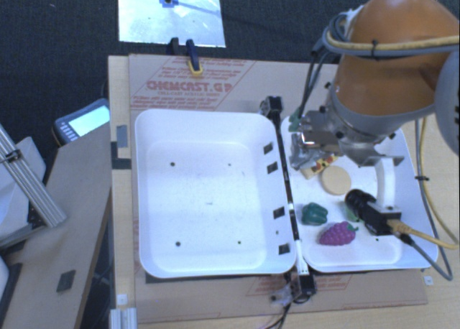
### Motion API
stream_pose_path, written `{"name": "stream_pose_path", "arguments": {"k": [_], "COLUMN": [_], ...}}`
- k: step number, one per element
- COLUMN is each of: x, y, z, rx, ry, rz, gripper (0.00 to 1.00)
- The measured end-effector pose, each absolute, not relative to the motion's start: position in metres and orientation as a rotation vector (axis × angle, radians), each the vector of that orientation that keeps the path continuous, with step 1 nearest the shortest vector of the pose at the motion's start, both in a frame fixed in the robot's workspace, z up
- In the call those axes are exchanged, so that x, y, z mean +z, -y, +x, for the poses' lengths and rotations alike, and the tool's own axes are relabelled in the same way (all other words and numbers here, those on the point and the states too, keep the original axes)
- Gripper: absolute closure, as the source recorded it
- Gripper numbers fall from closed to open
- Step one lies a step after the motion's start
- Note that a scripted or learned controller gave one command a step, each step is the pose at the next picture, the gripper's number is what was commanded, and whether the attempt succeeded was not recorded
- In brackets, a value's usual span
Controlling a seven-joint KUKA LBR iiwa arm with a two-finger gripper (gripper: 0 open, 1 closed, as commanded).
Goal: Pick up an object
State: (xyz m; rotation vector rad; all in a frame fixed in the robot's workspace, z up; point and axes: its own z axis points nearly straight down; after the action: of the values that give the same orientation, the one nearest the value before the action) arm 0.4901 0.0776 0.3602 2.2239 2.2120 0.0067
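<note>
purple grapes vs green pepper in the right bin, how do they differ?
Colour: the purple grapes are magenta-purple; the green pepper is dark green. Surface: the grapes look bumpy and clustered, the pepper smoother and lobed. Size: the grapes look slightly larger. Position: the grapes lie nearer the front rim of the right bin; the pepper sits just behind and to their left in the picture. Shared: both are small toy foods lying loose near the front of that bin.

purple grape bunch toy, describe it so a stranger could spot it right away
Look in the right-hand white bin, near its front edge. The purple knobbly plastic grape bunch lies there, just right of a dark green toy pepper; it alone is purple and bumpy.
</note>
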Motion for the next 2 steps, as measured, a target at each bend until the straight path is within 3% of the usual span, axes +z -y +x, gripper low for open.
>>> {"name": "stream_pose_path", "arguments": {"k": [1,2], "x": [0.469,0.496], "y": [-0.099,-0.160], "z": [0.487,0.486], "rx": [0.021,0.009], "ry": [-2.222,-2.231], "rz": [2.210,2.210], "gripper": [1.00,1.00]}}
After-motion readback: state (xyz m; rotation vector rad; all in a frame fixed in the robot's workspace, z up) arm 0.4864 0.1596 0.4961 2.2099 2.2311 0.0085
